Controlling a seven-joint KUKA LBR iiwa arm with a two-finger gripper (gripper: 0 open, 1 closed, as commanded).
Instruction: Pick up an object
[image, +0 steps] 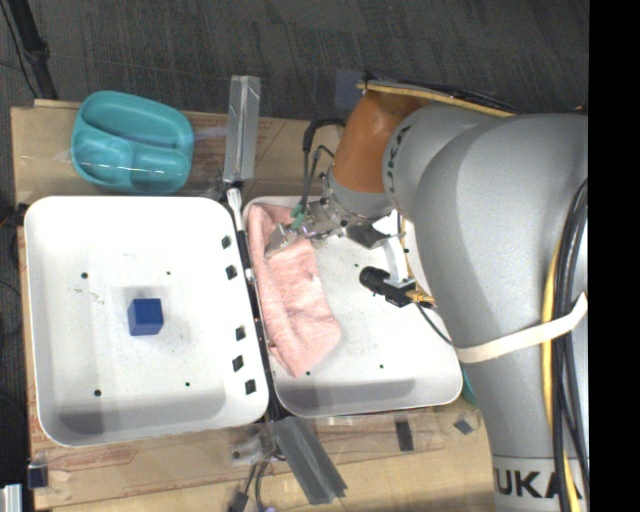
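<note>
Claw (300, 226) sat low on the top end of the cloth (295, 300); open or closed, could not tell. Cloth stretched long, running down and away from there.

a robotics lab: kuka arm (500, 230) over white bins (60, 300) on a bench (30, 130).

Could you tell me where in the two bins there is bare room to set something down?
The left bin is bare all around the blue cube. The right bin is crowded: pink cloth along its left side, arm over its right, leaving a bare strip along the front.
</note>
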